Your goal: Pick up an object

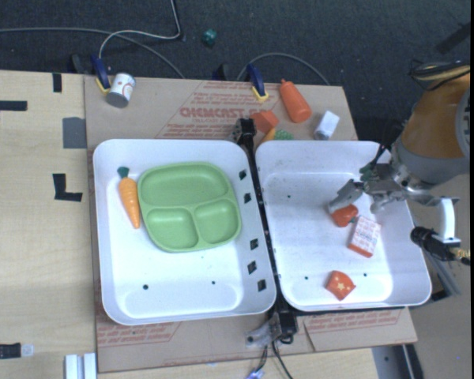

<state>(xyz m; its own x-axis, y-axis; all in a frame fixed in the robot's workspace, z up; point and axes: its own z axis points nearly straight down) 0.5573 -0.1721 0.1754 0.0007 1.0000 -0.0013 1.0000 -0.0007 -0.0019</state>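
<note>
A wooden bench holds two shallow white bins side by side, seen from above at a slant. In the left bin point(110, 235), a toy carrot point(129, 200) lies near the left wall, just beside a green divided plate point(188, 205) that fills the middle; the front of this bin is bare. Behind the bins, on cardboard, sit an orange bottle-shaped toy point(295, 101) and a small white cube point(327, 124).

In the right bin point(300, 235), a small red object point(344, 215) lies right of centre, with a red and white packet point(364, 235) just beside it and another red piece point(339, 284) near the front wall.

The gripper point(355, 196) reaches in from the right, low over the small red object, one grey finger touching or nearly touching its top. I cannot tell whether the fingers are spread or closed, and nothing visibly sits between them.

By my reading, the pick is not done: the approach looks made, but grasp and lift remain. The left half of the right bin is open floor, while the packet crowds the target's right side.
</note>
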